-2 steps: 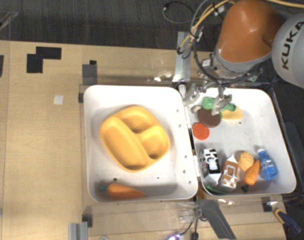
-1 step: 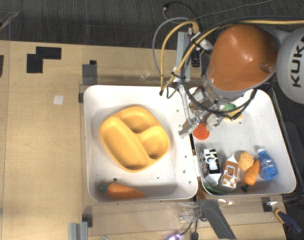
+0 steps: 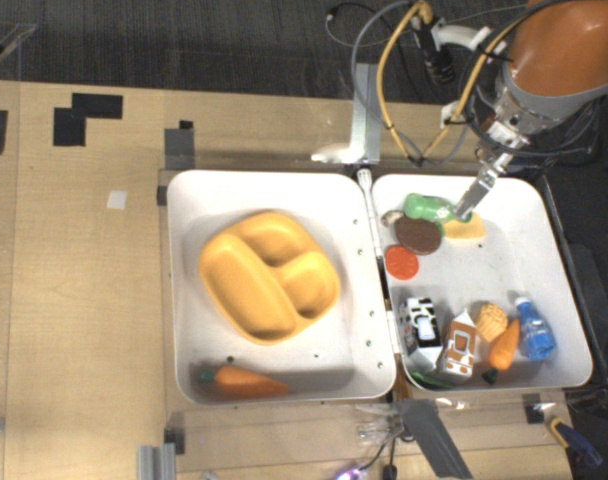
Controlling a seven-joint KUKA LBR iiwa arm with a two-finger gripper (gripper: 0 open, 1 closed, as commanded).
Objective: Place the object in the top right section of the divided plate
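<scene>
The end effector (image 3: 466, 206) is touching down beside the green object (image 3: 426, 207), grip state unclear. The yellow divided plate (image 3: 269, 274) is sitting in the left bin (image 3: 184, 268), a carrot (image 3: 246, 380) lying below it.

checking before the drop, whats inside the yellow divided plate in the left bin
The yellow divided plate shows three bare sections with nothing lying in them. An orange carrot lies outside it, near the left white bin's front wall. The bin floor under the plate is covered.

Divided plate (image 3: 269, 275): glossy yellow plastic, smooth. Bins (image 3: 284, 193): matt white plastic. Bench (image 3: 74, 268): pale wood-look, matt.
</scene>
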